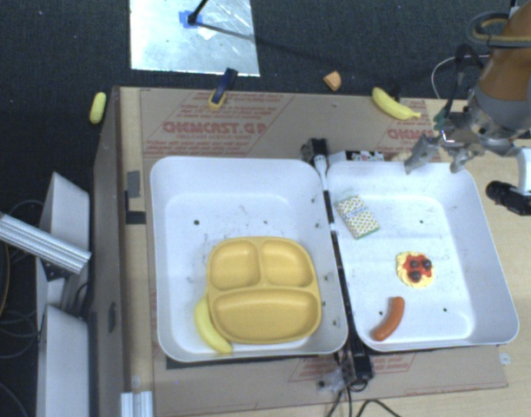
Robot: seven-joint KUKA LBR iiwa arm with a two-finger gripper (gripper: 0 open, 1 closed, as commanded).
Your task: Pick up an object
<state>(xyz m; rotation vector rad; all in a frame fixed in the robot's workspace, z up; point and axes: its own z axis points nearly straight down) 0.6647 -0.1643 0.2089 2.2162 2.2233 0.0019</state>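
We see the claw (439, 156) hanging over the far rim of the right bin (474, 233), its two fingers spread wide with nothing between them. Below and to its left, inside that bin, lie a patterned packet (358, 216), a small round yellow toy with red and dark spots (414, 268) and a sausage (388, 319). Further left, the other bin (169, 233) holds a yellow divided plate (263, 288) with a banana (209, 327) touching it.

Single fixed overhead view, slanting down on both bins (248, 172).
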